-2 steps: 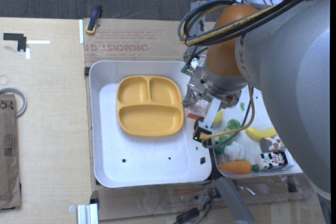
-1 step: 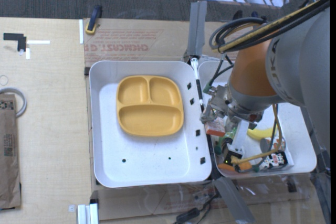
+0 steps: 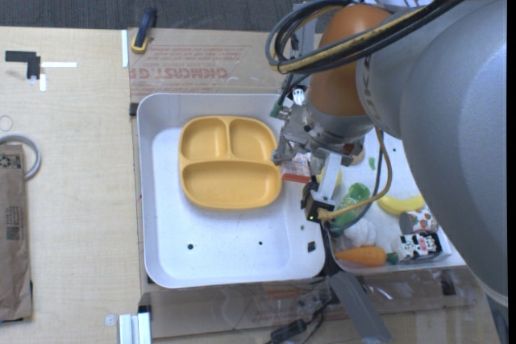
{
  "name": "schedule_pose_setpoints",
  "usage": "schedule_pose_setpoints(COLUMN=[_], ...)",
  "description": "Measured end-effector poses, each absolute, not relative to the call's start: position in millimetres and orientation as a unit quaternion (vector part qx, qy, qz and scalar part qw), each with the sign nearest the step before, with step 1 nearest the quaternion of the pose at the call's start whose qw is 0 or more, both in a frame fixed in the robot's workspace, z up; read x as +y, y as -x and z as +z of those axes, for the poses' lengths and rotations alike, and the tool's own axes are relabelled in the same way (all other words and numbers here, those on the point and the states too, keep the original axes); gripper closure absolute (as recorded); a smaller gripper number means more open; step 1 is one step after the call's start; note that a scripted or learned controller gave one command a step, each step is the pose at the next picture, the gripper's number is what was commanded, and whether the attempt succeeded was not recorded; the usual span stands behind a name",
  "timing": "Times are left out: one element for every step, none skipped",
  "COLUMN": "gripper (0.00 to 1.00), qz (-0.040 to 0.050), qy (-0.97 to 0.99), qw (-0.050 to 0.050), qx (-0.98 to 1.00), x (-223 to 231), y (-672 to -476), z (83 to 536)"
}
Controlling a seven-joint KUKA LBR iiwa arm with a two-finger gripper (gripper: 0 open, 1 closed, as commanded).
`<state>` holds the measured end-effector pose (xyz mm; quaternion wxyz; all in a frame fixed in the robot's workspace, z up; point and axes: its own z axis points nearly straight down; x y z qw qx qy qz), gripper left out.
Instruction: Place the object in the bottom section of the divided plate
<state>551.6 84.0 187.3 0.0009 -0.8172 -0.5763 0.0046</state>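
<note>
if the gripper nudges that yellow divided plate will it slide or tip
The yellow three-section plastic plate would probably slide rather than tip: it looks wide and shallow, lying flat on the smooth floor of the left white bin. It looks thin-walled, so likely light and easily shoved. Pushed at its right rim, it might rotate rather than slide straight.

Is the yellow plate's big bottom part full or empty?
Empty. The plate sits flat in the left bin, and its wide bottom section shows only bare yellow, with nothing lying in it.
</note>
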Motion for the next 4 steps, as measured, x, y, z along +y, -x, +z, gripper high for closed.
schedule_pose_setpoints(gripper=[1.00, 1.00, 1.00, 1.00], qz=[0.0044, 0.0047, 0.0043, 0.0043], qy=[0.796, 0.781, 0.902, 0.934], qw=[0.000, 0.000, -0.002, -0.001], qx=[-0.605, -0.624, -0.432, -0.358], x=[137, 198, 228, 226], y=[-567.0, -539.5, -561.1, -634.4], z=[179, 189, 250, 159])
